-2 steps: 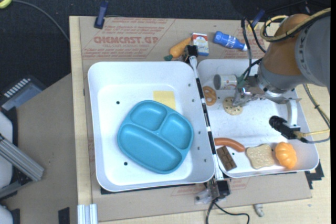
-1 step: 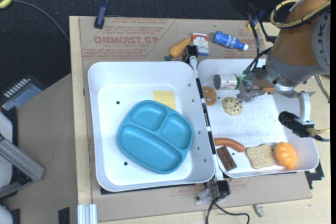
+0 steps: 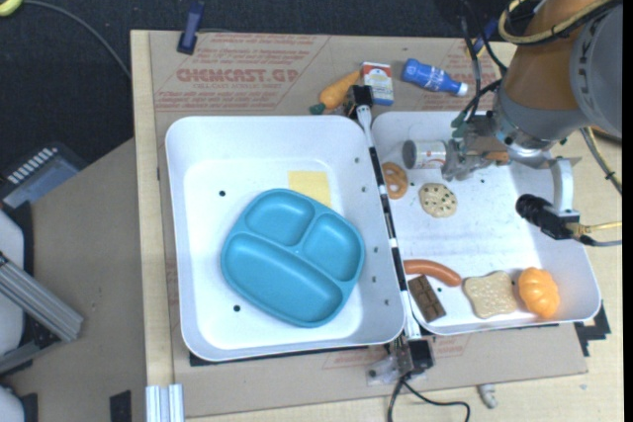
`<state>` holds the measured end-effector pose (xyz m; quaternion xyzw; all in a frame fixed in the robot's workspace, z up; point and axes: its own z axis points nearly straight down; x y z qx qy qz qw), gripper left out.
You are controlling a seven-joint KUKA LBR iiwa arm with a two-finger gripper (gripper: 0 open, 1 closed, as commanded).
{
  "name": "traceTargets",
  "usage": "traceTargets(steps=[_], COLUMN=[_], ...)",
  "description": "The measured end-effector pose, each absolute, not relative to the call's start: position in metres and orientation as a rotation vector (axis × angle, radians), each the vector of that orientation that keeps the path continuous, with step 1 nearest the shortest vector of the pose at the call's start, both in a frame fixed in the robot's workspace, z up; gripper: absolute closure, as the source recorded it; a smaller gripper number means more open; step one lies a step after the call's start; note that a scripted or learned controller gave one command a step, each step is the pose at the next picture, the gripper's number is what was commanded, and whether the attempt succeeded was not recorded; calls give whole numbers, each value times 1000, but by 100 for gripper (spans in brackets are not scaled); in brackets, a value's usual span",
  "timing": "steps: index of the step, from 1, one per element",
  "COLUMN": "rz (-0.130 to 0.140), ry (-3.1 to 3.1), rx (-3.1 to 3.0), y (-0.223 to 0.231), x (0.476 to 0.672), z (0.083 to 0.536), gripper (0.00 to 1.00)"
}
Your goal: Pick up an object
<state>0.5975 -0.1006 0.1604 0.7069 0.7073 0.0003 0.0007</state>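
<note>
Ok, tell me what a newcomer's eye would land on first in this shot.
The big blue divided plate in the left bin grabs attention first, with a yellow cheese slice just behind it. Next comes the grey and orange arm reaching over the right bin, where toy foods lie scattered: a cookie, a sausage, bread and an orange pumpkin.

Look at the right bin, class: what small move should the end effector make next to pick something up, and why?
Probably a short descent with a slight shift toward the cookie. The end effector sits over the right bin near its far side, with the cookie lying alone just in front of it, clear of the pretzel and sausage.
</note>
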Motion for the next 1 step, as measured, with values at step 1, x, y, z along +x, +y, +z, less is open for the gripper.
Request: traceTargets(steps=[1], rz=[1], ry=[2221], rx=[2220], y=[-101], x=[598], z=[161], gripper=[0])
